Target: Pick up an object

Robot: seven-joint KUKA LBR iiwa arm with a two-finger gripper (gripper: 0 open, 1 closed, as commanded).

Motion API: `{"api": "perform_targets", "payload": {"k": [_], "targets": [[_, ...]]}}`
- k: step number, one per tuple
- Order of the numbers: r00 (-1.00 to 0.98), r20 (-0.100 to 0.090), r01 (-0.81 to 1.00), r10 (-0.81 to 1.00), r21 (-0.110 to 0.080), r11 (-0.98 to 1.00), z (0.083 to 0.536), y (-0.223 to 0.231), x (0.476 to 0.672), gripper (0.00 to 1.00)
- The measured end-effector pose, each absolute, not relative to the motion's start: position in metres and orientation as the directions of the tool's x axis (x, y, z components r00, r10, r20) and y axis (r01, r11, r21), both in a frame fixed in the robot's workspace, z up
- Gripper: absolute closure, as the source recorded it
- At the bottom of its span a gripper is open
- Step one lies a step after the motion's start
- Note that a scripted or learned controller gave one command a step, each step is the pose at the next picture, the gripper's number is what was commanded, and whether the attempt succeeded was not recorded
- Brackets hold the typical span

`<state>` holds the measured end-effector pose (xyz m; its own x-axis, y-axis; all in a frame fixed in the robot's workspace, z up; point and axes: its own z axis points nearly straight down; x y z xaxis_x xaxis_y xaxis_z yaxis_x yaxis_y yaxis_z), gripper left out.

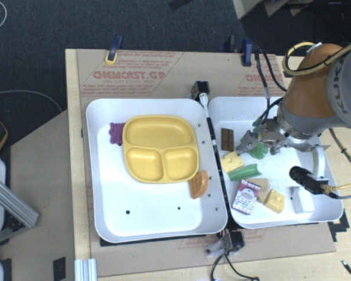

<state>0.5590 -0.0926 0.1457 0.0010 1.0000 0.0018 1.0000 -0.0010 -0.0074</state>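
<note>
Left bin (99, 174): we log a yellow divided plate (161, 147) toward the far side, a purple piece (116, 133) touching its left edge, and a small orange-brown piece (198, 184) at its near right corner.

Right bin (333, 212): we log a brown bar (227, 137) at the far left, a yellow block (232, 161) just near of it, a green stick (243, 171) beside that, a red-and-white packet (245, 198) nearer still, a pale yellow wedge (274, 201) to the packet's right, a white piece (302, 200) by the right wall, and a round green object (258, 151) directly under the arm's wrist.

Gripper (254, 144): low in the right bin, at the round green object. We cannot tell how far the fingers stand apart, nor whether anything sits between them; the wrist hides that.

Step, in our judgement: the reach and descent onto a chosen object, most likely the round green one; no lift is evident. The next move calls for a firm close on it, clear of the yellow block and green stick nearby, then a straight raise.
</note>
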Motion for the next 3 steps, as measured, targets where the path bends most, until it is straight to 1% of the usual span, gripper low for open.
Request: {"api": "perform_targets", "payload": {"k": [1,2,3], "targets": [[0.002,0.004,1.000,1.000,-0.003,-0.002,0.092,-0.097,0.550,0.00],[0.000,0.005,1.000,1.000,0.002,0.000,0.088,-0.095,0.553,0.00],[0.002,0.001,1.000,1.000,0.015,-0.002,0.102,-0.096,0.556,1.00]]}}
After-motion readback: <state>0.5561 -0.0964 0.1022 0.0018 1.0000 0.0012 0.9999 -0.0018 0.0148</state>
